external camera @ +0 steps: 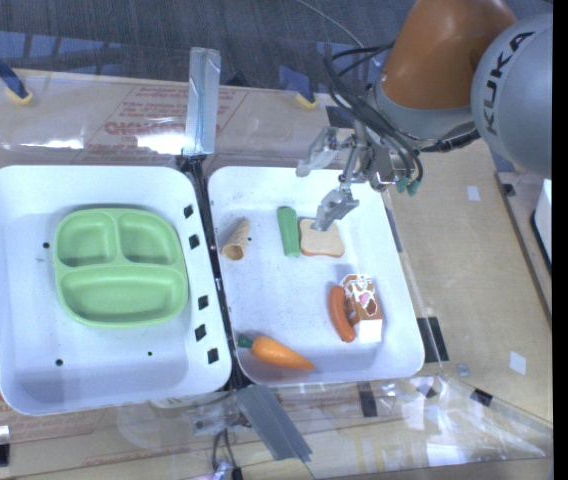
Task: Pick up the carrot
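Observation:
The carrot (278, 352), orange with a small green top, lies on its side near the front left corner of the right bin (264, 288). My gripper (323, 184) hovers over the back of that bin, well away from the carrot. Its fingers are open with nothing between them. The lower fingertip (335, 209) hangs just above a slice of toast (323, 241).
In the right bin also lie a green pickle (288, 230), a tan cone (235, 238), a red sausage (341, 315) and a small carton (363, 305) beside it. The left bin (14, 348) holds a green divided plate (121, 266). The arm (444, 48) looms at the upper right.

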